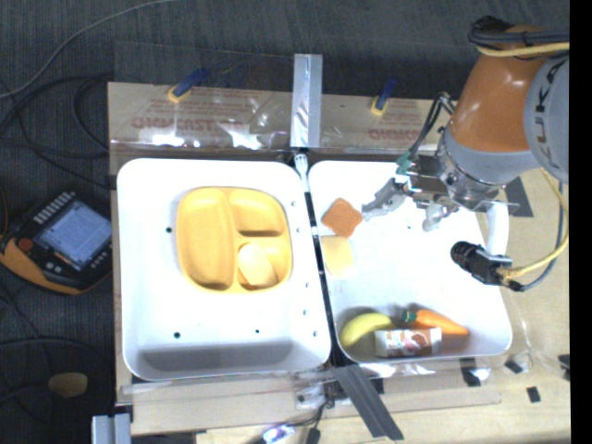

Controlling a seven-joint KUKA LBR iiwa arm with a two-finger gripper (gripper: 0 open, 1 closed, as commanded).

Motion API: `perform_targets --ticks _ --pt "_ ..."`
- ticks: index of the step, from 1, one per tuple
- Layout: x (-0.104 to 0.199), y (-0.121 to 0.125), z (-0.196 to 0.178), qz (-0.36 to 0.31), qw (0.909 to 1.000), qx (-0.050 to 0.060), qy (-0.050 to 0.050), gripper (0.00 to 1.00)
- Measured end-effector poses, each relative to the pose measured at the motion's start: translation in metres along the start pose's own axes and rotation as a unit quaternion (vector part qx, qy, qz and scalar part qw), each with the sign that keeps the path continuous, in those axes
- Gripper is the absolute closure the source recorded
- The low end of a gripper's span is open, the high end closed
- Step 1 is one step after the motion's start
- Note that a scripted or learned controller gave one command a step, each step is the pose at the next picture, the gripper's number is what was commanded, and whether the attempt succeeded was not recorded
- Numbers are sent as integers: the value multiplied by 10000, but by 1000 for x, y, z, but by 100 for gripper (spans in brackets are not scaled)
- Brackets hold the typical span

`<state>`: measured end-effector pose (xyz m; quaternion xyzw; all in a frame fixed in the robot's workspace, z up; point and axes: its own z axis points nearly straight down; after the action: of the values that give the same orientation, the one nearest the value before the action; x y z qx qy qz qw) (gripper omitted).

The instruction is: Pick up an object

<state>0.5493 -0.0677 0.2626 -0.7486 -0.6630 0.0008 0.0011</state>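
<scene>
Five loose objects sit in the right bin (481, 276), any one a fair pick target. Count: one orange square block (342, 216) near the bin's upper left; one pale yellow piece (338, 255) just below it, hard against the divider wall; one banana (363, 327), one small carton (408, 342) and one carrot (437, 321), bunched along the lower edge.

Gripper (407, 202) hangs over the upper middle of the right bin, fingers spread apart, nothing between them. One finger (381, 202) reaches left toward the orange block but looks clear of it; height above the floor can't be read from this slant.

Risks, as judged:
- Orange block is nearest. It lies flat and low, so fingers closing too high would shut on air.
- Pale piece touches the divider; a finger descending on that side could strike the wall, or only shove the piece along it.
- Banana, carton and carrot touch or overlap. A close there could catch two at once, or squeeze one out sideways. The rounded banana and the tapered carrot both look apt to slip.
- Bottom cluster sits against the bin's lower wall, little room for a finger.

Left bin (148, 340): one yellow divided tray (208, 239), with one pale round lump (260, 266) in its lower right compartment. Well apart from the gripper.

Two bins in all. Off the bench at left, one handheld pendant (60, 243) on the floor.
</scene>
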Motion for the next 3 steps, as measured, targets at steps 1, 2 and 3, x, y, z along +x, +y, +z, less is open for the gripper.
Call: perform_targets --ticks 1,2,3 --pt "-52 28 141 33 10000 8 -1 0" --pt "-51 28 133 27 10000 18 7 100" --pt "-51 28 133 26 10000 20 7 0"
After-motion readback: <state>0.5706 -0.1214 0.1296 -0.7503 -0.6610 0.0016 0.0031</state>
